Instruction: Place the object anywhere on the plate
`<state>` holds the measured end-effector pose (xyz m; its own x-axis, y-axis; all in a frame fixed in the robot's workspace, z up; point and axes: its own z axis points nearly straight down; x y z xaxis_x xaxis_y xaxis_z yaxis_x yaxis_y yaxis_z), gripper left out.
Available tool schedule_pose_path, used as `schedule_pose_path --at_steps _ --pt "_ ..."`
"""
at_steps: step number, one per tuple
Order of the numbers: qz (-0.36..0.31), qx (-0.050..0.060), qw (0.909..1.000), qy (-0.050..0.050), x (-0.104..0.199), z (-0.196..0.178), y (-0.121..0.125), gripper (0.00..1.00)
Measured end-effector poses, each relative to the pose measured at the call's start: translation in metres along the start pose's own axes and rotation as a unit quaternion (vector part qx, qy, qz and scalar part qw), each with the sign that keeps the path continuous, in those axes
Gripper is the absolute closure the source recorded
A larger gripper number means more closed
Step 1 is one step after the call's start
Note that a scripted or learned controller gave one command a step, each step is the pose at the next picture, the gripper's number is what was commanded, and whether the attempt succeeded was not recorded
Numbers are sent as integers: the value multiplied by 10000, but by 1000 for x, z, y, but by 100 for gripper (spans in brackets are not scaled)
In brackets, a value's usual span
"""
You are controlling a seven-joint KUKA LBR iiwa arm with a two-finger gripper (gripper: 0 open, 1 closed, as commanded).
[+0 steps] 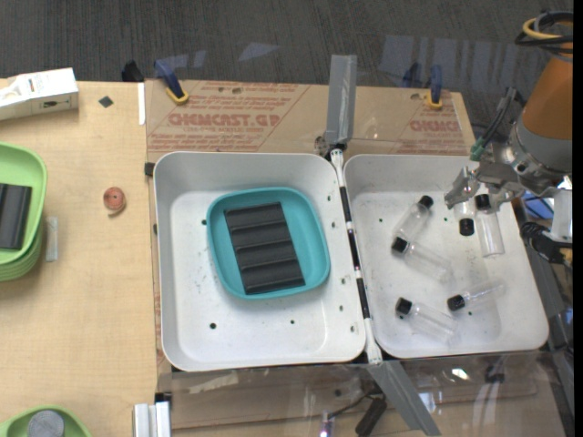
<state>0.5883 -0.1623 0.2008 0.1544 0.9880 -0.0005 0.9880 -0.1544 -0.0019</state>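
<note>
One vial [489, 232] seemingly hangs pinched in the tool [475, 200].

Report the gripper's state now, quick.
Gripper: above the right white bin, near a clear plastic vial with a black cap; open or shut cannot be told.

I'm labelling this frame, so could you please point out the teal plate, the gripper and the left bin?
teal plate [221, 244]: camera view, its bare left rim.
gripper [477, 192]: camera view, midway between its fingertips.
left bin [182, 317]: camera view, bare white floor near its lower left.

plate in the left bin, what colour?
Teal: the square plastic plate has a teal rim, with dark grey ribbed slats across its middle. Camera view shows it.
</note>
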Motion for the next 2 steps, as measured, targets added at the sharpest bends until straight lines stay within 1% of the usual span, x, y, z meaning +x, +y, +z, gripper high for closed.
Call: schedule_pose_path --at_steps 1,2 --pt "-830 12 9965 -1 91 11 -17 100" --pt "-1807 8 9835 -3 161 4 -42 100"
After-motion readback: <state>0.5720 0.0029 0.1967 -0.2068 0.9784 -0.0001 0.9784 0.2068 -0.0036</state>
